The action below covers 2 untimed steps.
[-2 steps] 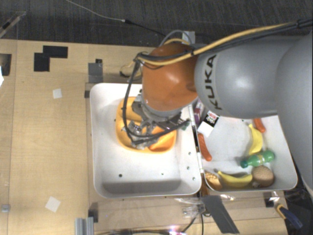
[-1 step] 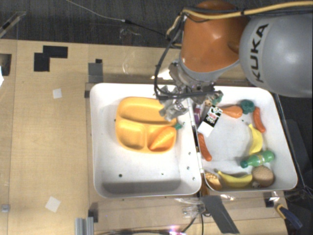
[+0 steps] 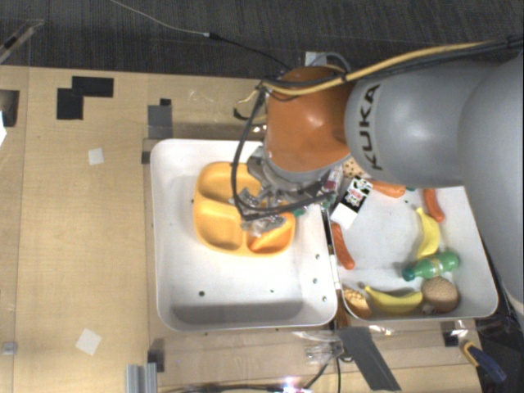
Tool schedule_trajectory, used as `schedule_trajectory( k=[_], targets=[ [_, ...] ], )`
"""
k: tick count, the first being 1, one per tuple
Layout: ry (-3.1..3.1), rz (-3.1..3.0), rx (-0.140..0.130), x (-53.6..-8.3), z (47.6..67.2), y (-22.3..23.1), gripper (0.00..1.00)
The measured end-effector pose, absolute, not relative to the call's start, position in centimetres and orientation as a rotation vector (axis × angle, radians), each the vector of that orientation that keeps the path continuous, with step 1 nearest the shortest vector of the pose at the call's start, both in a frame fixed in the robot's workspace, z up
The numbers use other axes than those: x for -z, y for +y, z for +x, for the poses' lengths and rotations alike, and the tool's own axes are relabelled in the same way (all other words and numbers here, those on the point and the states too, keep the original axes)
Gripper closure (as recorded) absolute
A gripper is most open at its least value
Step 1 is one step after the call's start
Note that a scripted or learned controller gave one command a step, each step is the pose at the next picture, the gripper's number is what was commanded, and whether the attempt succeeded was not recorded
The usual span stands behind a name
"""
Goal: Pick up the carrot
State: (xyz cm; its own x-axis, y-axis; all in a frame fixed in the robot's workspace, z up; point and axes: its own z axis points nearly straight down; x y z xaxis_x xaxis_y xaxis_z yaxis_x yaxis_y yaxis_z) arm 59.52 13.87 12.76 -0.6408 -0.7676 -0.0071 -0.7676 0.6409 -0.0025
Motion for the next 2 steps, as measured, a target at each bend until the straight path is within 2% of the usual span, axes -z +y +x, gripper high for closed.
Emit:
schedule_trajectory(
  k=[1,2],
  targets=[
    [2.823,-1.354,-0.005,-12.0,63.8,20.2,1.0],
    [2.582,-1.762,0.002,-19.7,63.1,21.4,1.0]
  ],
)
